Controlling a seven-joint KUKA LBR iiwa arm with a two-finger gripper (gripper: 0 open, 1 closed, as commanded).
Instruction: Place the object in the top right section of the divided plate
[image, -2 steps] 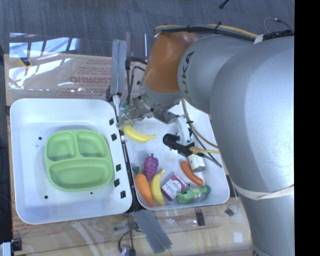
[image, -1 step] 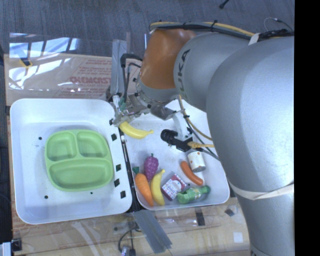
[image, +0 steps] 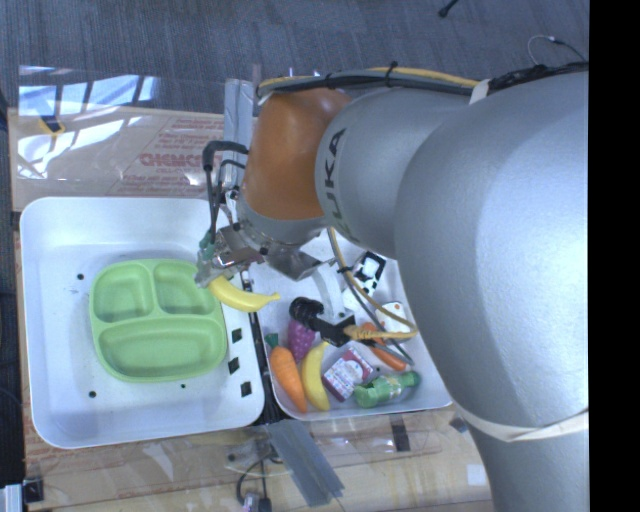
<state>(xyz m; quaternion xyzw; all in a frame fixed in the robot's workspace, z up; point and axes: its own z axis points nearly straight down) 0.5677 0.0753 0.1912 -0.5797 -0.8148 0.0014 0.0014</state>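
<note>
Camera view: curved, smooth yellow banana (image: 243, 294)

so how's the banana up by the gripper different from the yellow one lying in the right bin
The banana by the gripper hangs over the divider between the bins, beside the green divided plate; the yellow piece in the right bin lies among other toys. The first runs roughly sideways and curves clearly; the second runs top to bottom and looks straighter. The first is in the open; the second is wedged beside the carrot. Both are yellow and elongated.
</note>
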